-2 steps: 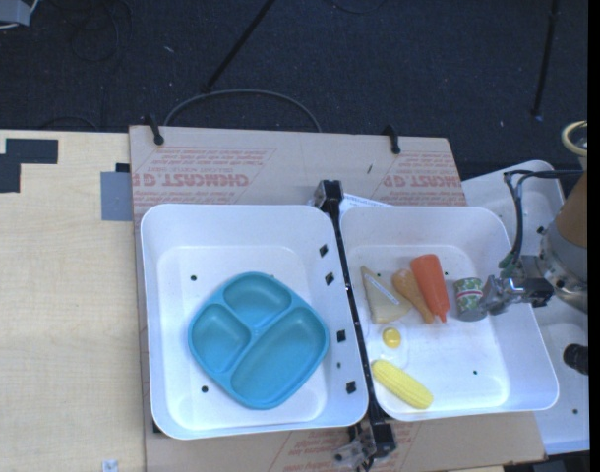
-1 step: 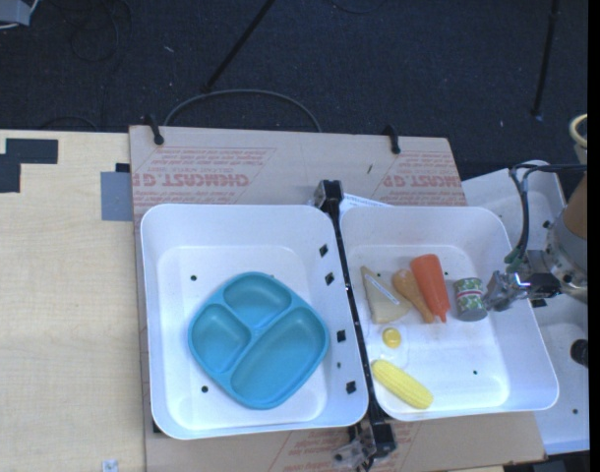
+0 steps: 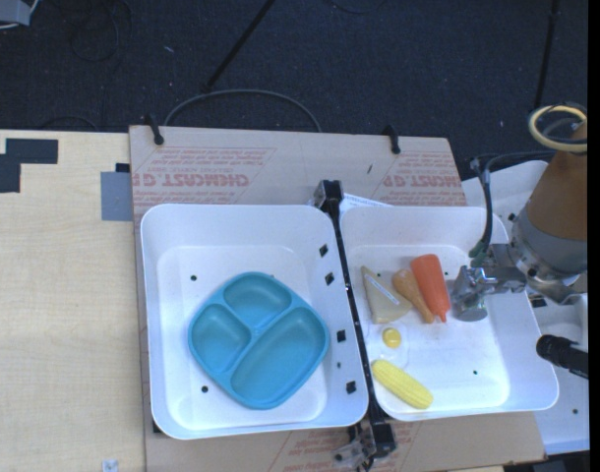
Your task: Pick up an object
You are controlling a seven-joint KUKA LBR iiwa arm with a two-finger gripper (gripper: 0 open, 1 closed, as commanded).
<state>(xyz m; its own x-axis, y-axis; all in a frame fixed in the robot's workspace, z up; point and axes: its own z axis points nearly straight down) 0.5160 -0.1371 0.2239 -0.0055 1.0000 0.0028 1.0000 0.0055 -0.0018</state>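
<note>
The right bin [image 3: 497,386] holds an orange carrot [image 3: 430,281], a tan wedge-shaped piece [image 3: 383,299] beside it, a small yellow round piece [image 3: 391,338] and a yellow corn cob [image 3: 402,383] near the front. My gripper [image 3: 469,300] hangs over the right part of this bin, just right of the carrot. Nothing shows between its fingers.
The left bin [image 3: 172,264] bears a blue divided plate [image 3: 258,338]. A black divider [image 3: 341,303] runs between the bins. Cardboard [image 3: 241,170] lies behind them, a wooden bench top [image 3: 54,303] to the left. The arm's body [image 3: 561,214] stands over the right bin's right edge.
</note>
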